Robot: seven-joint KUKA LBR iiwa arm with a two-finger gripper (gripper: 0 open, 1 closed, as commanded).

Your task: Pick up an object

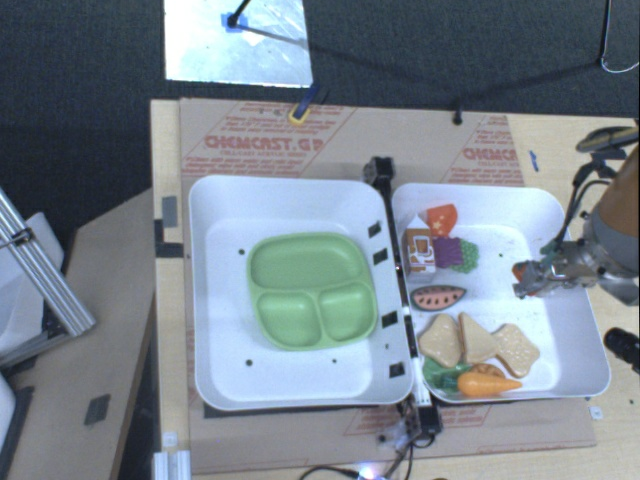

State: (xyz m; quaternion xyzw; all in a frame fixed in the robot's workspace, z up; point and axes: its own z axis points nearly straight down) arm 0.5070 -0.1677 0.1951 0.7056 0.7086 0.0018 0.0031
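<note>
where the bench (pixel 250 133) ends, dark carpet (pixel 80 68) begins.

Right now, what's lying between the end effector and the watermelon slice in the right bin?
In the camera view, bare white bin floor lies between the end effector and the watermelon slice. The toast pieces sit below that line, the grapes above it.

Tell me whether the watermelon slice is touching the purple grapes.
Apart. The camera view shows a strip of bare white bin floor between the watermelon slice and the purple grapes above it.
</note>
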